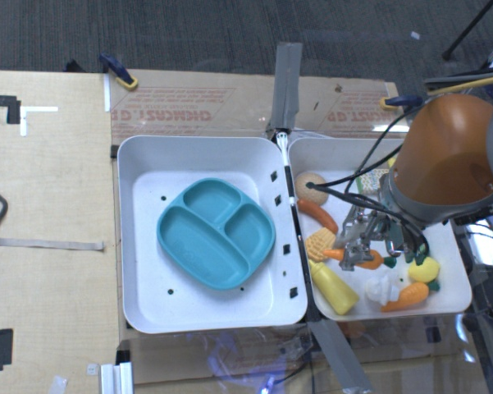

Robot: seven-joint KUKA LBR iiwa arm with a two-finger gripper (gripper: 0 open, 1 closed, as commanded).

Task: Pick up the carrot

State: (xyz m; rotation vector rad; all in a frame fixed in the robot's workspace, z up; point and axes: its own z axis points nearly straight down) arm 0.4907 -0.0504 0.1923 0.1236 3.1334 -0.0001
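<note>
My gripper (pixel 357 251) hangs low in the middle of the right bin (pixel 453 304), under the arm's orange band. Right beneath it lies a small orange piece (pixel 372 260) with a green end, which looks like the carrot; the gripper hides most of it. Whether the two touch I cannot tell. A second tapered orange piece (pixel 407 295) lies near the bin's front right corner. A longer orange-red sausage shape (pixel 318 214) lies to the gripper's left, toward the divider.
The right bin is crowded: a waffle-like cracker (pixel 321 244), a yellow bottle (pixel 334 288), a white piece (pixel 383 286), a yellow fruit (pixel 425 271) and a beige ball (pixel 309 185). The left bin (pixel 135 245) holds a blue divided plate (pixel 216 233). Cables cross the right bin.
</note>
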